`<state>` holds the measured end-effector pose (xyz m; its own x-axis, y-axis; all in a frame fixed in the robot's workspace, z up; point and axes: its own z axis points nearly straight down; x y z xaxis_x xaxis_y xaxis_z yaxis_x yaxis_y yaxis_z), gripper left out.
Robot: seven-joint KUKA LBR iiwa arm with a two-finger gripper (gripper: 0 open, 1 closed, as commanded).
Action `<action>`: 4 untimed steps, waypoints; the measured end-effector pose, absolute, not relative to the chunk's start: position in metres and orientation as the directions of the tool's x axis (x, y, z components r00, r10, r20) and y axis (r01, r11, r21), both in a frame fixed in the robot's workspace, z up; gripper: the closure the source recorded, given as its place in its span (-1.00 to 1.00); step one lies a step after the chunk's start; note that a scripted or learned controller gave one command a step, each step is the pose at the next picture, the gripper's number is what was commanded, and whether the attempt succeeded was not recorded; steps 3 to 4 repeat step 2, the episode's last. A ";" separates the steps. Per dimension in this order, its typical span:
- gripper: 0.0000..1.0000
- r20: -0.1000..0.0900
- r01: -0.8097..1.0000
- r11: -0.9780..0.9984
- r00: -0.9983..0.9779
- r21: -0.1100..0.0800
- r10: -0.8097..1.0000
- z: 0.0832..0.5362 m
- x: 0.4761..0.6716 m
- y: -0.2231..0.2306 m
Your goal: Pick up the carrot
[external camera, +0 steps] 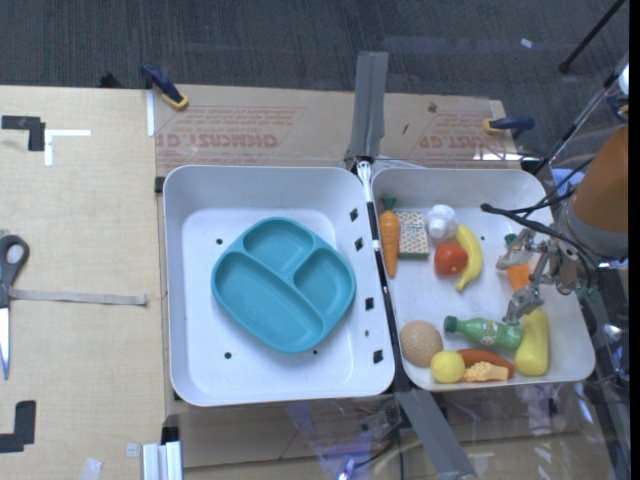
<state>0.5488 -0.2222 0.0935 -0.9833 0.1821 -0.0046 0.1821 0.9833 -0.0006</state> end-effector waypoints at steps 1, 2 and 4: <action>-1.00 -0.004 0.433 0.901 -0.901 0.001 0.433 0.093 0.567 -0.213; 1.00 -0.009 0.430 0.903 -0.903 0.001 0.430 0.103 0.568 -0.213; 1.00 -0.009 0.430 0.903 -0.903 0.001 0.430 0.103 0.568 -0.213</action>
